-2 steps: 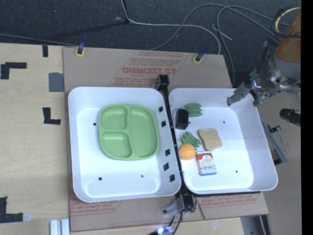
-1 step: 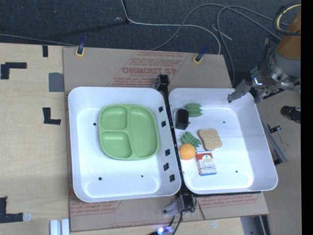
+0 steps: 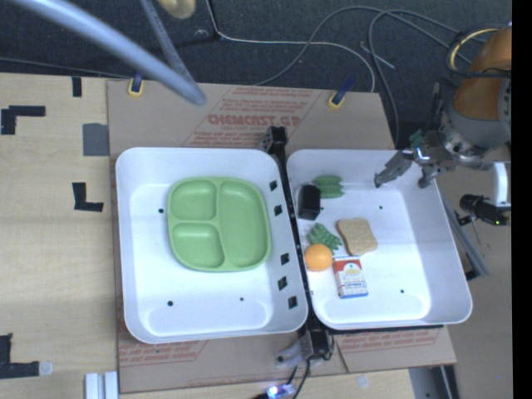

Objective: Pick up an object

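The right bin (image 3: pixel 432 260) holds a slice of bread (image 3: pixel 357 235), an orange ball (image 3: pixel 317 258), a small red-and-white carton (image 3: pixel 350 277), a black object (image 3: pixel 309 199) and two green leafy pieces (image 3: pixel 329 186) (image 3: pixel 324 238). My gripper (image 3: pixel 410 169) hangs over the bin's far right corner, its two fingers spread apart with nothing between them. It is well to the right of and behind the bread.
A green divided plate (image 3: pixel 219 223) lies in the left bin (image 3: pixel 141 248). A black clip strip (image 3: pixel 287 223) runs between the bins. Cables (image 3: pixel 349 32) trail over the dark surface behind. A grey pole (image 3: pixel 100 36) crosses the upper left.
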Robot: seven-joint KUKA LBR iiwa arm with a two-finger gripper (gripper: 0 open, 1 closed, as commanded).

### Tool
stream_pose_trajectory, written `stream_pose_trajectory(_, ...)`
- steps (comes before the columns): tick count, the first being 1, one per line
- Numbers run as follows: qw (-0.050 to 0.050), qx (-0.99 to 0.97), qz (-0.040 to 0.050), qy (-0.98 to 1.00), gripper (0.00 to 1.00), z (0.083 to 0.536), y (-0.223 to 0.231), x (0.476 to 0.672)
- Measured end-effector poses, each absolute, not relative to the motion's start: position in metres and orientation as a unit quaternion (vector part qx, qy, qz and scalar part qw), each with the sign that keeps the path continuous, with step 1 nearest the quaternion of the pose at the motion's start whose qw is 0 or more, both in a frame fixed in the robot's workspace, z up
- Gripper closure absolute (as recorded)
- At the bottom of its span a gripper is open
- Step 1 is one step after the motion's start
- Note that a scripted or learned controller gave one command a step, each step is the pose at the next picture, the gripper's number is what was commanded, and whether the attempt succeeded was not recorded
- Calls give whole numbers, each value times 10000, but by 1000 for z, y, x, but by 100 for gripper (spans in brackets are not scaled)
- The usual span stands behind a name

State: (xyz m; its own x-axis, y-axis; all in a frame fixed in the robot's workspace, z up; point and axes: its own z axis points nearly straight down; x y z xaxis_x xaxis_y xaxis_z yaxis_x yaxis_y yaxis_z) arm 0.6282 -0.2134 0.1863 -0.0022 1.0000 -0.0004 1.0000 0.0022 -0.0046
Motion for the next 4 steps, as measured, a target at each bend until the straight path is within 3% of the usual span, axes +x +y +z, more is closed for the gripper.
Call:
stream_pose_trajectory(2,10,-7061,18,-7081,0,88,-207,630)
stream_pose_trajectory(3,-5,-7057,10,-7085,100,101,-207,632)
stream_pose_trajectory(4,-13,-7069,-6,-7073,100,159,-212,626)
